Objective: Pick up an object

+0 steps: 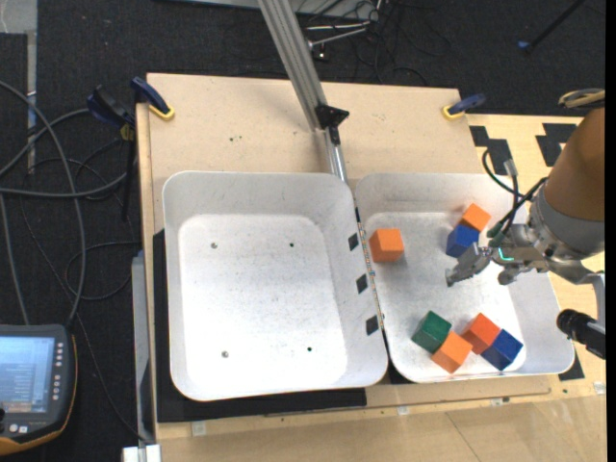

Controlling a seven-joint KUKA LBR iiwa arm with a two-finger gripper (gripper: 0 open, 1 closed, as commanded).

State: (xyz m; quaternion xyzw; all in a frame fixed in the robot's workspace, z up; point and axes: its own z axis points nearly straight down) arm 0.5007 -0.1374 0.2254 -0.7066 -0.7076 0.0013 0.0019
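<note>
we saw the gripper point(484, 267) hanging over the right bin point(414, 192), jaws spread and grasping nothing, a blue cube point(461, 240) just beside its upper finger. an orange cube point(386, 244) sat apart by the divider; a green cube point(431, 331) headed a cluster near the front rim. the left bin point(192, 200) offered open floor.

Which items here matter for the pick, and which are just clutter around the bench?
Job: gripper; right bin with orange cubes, blue cubes, green cube.
Lying about: left bin, clamps, cables, handheld pendant.
</note>
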